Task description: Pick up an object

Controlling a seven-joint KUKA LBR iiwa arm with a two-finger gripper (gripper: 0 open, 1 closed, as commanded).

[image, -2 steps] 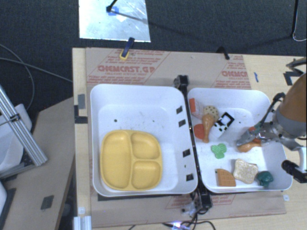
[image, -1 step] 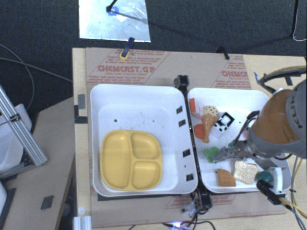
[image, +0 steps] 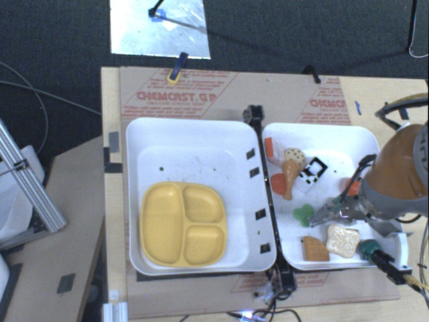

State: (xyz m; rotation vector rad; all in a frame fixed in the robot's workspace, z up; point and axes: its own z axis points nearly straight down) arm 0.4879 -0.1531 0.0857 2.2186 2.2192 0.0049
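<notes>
Two white bins side by side on the bench [image: 114, 99]. Left bin [image: 194, 136] has a yellow divided plate [image: 183, 223] lying flat in its front half. Right bin [image: 348, 139] has the small stuff: ice-cream cone [image: 290, 170] near the divider, orange-red piece [image: 269, 149] just behind it at the back left, another red bit [image: 278, 182] partly under the cone. White block with black squares [image: 310, 173] just right of the cone. Green piece [image: 304, 214] mid-bin, brown wedge [image: 314, 249] at the front rim, toast slice [image: 343, 241] just right of the wedge. Teal item [image: 368, 249] at the front right corner, partly hidden, shape unclear. Arm comes in from the right, cut off by the frame edge; orange band [image: 402, 170] covers the bin's right side. Claw [image: 333, 211] sits low between green piece and toast, tips dark and blurry, can't tell how wide it's open or whether it has hold of anything. Small orange bit [image: 353, 186] by the wrist, mostly hidden.
</notes>
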